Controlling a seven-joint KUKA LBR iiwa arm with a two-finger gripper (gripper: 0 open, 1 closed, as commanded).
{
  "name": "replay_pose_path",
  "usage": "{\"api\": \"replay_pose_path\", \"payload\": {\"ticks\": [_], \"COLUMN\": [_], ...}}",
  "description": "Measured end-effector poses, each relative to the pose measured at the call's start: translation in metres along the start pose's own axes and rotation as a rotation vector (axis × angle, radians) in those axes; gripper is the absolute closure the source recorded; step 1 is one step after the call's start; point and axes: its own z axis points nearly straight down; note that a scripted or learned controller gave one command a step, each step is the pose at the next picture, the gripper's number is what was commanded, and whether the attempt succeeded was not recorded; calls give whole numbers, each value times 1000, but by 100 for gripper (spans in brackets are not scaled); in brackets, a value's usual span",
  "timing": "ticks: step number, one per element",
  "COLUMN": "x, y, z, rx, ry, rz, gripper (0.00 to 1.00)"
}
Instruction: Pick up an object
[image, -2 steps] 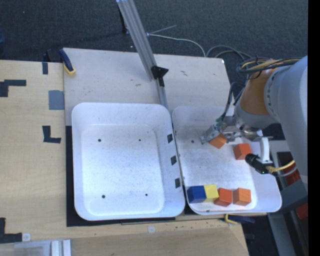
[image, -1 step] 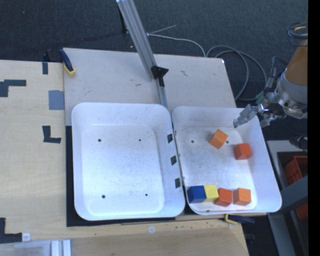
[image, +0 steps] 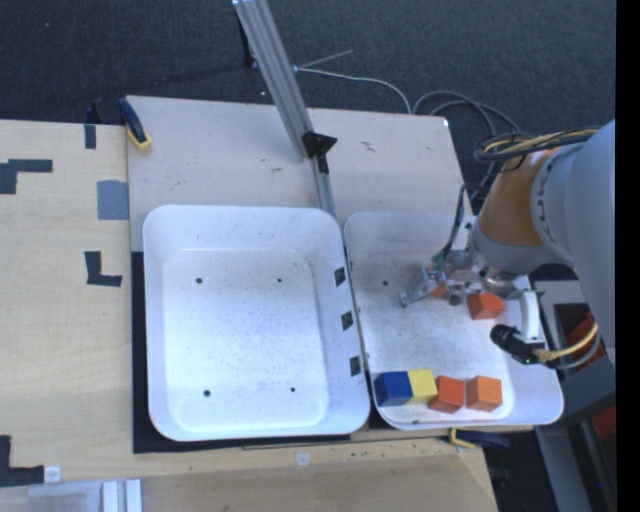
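The left bin (image: 170, 330) lies well to the gripper's left, across the dividing rims. The gripper (image: 425, 290) hangs low inside the right bin (image: 375, 240), its grey metal tip pointing left over the speckled floor — whether its fingers are apart or together cannot be told from this view, and nothing shows between them. Below the gripper, along the bin's near wall, four blocks sit in a row, touching or nearly so: a blue block (image: 393, 387), a yellow block (image: 422, 383), a red-orange block (image: 449, 393) and an orange block (image: 484, 392). Just right of the gripper, partly tucked under the wrist, lies another red block (image: 486, 306) — close beside the arm's grey body.
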Motion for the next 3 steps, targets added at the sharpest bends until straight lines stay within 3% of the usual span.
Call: {"api": "replay_pose_path", "payload": {"ticks": [2,3], "x": [68,65], "y": [70,68], "z": [-5,-15], "rx": [-9,-5], "ry": [-1,-4], "rz": [-3,-1], "gripper": [0,100]}}
